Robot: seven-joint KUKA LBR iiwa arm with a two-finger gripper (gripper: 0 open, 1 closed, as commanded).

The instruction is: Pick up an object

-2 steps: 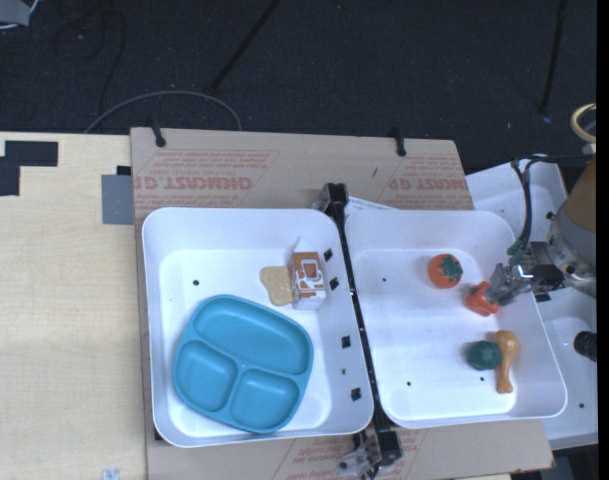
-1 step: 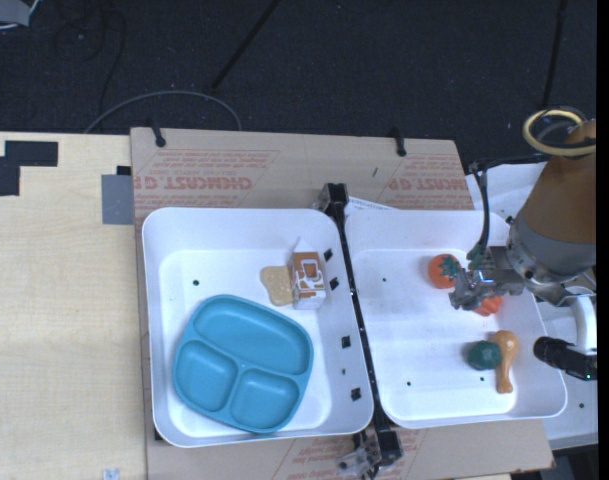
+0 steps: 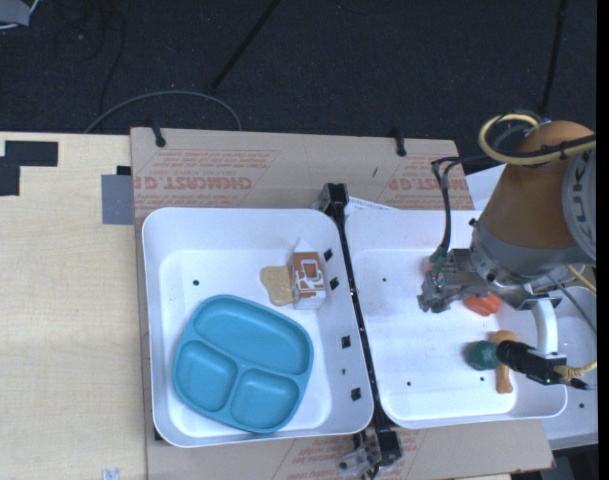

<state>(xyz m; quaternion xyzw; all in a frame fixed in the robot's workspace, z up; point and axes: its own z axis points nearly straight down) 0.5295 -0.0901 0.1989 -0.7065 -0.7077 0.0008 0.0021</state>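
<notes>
Orange-banded wrist (image 3: 529, 203) looms closest and hides most of the gripper (image 3: 436, 293) beneath it, so whether the jaws are clenched or released cannot be told; a small orange object (image 3: 481, 305) peeks out half covered beside it, in the right bin (image 3: 404, 408), well right of the blue divided plate (image 3: 244, 363). Farther right of the plate lie a teal lump (image 3: 478, 354) and a tan stick (image 3: 504, 376), touching, their shapes hard to make out. Sharing the left bin (image 3: 159, 268) with the plate, a tan scrap (image 3: 277, 286) and a white-and-brown box (image 3: 307, 276) touch each other just behind the plate.
</notes>
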